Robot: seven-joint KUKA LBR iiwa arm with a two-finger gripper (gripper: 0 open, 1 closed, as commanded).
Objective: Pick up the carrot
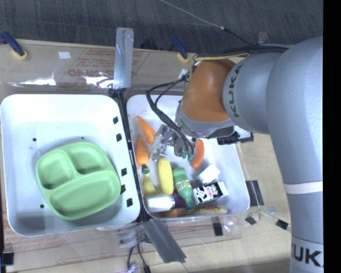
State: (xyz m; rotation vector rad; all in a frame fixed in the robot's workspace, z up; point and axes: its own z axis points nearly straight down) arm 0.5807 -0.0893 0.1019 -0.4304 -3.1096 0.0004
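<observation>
a pale wooden bench [261, 152] on a dark carpeted floor bears two shallow white bins side by side. in the right bin [238, 169] a carrot [146, 128] lies at the upper left, slanting down toward the right, its lower end near the gripper. a second orange piece [141, 151] lies just below it along the bin's left wall, and a third orange piece [198, 153] sits on the other side of the gripper. the gripper [171, 144] hangs low over the bin between these pieces, under the arm's orange band; nothing can be seen held in it, and how it is set cannot be told from this angle. just below it lies a yellow corn cob [165, 174], with a green item [181, 178], a white bottle [159, 201] and a black-and-white box [208, 191] crowded toward the bin's near end. the left bin [22, 112] holds a green divided plate [79, 178]. blue clamps [13, 44] grip the bench's far edge.
</observation>
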